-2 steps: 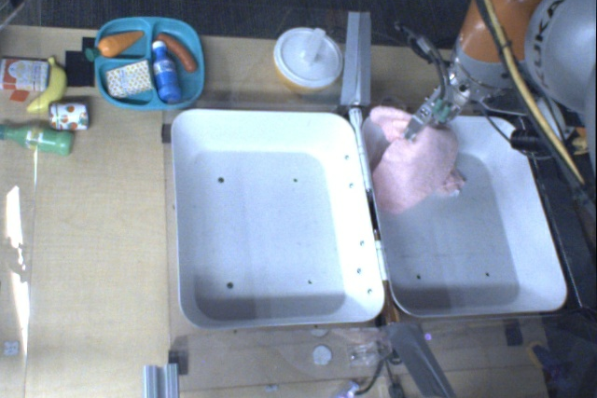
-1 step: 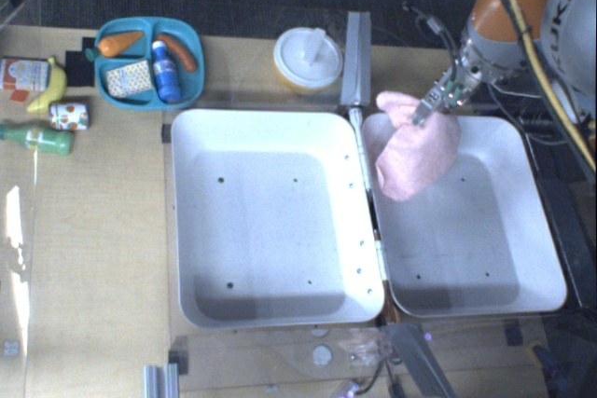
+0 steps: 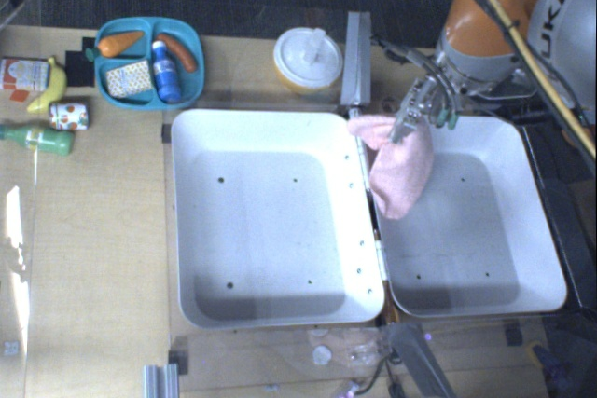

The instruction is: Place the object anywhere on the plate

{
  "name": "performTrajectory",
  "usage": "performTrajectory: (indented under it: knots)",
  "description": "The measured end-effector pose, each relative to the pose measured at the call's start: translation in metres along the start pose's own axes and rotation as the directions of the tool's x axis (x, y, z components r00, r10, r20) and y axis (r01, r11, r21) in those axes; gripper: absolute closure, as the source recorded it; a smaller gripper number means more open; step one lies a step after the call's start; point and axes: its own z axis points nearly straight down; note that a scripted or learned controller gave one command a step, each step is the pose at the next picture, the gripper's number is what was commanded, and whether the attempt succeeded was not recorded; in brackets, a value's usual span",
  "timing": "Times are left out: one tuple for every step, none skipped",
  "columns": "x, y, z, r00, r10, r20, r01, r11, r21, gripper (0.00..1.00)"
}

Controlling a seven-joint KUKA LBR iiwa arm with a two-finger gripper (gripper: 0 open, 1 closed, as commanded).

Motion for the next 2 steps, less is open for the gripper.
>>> performTrajectory:
  knots:
    - [0.034,0.049,0.006,0.92,-0.391,0.0,0.391,0.92,-0.001,1.0]
    - [0.075,0.088,0.012,0.913,-0.407,-0.001,0.407,0.913,-0.001,1.0]
